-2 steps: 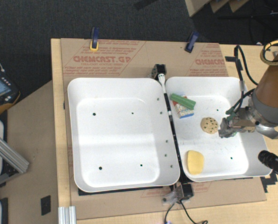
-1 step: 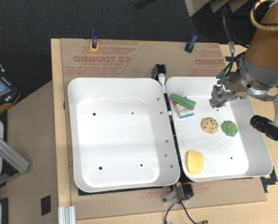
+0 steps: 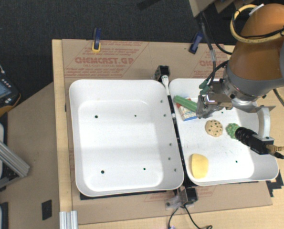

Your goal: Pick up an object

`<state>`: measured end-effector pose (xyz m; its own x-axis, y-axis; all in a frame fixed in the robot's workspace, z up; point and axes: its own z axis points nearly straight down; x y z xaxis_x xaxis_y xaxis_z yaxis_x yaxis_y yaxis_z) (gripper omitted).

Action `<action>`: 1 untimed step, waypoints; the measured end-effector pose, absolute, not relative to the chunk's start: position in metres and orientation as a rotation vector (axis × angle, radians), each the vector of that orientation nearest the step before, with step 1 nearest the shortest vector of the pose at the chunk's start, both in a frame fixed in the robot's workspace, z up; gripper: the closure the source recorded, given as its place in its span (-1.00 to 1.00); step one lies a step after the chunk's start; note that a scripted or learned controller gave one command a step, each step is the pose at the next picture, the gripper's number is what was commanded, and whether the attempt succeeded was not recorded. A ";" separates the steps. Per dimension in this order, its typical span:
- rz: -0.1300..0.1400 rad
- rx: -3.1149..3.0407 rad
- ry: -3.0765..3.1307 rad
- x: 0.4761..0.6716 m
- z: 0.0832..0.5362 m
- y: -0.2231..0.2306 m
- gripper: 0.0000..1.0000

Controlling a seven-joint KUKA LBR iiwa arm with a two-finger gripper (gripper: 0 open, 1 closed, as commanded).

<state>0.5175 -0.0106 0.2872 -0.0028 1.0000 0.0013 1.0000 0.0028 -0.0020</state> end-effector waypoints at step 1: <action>-0.002 -2.221 -2.224 0.525 0.335 0.028 1.00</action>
